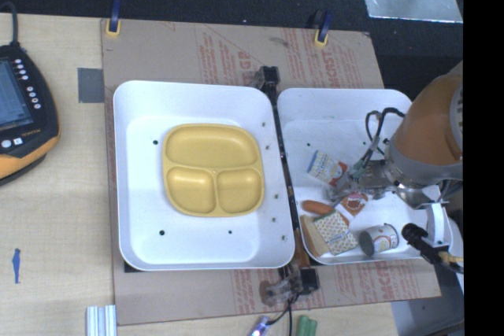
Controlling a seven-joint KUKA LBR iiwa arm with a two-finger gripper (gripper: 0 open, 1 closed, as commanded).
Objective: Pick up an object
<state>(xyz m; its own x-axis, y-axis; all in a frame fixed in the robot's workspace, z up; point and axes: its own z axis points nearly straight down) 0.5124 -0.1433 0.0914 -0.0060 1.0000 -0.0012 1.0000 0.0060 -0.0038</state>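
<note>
The claw (350, 183) hangs low in the right bin (315, 102); its grip cannot be told. The toy hot dog (316, 208) lies just down-left of it.

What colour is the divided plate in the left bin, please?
Pale yellow; the divided plate shows best in the camera view.

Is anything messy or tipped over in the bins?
Yes, a little. In the right bin a can lies on its side, with small packets and a hot dog jumbled near it. In the left bin the yellow tray sits flat and neat.
</note>
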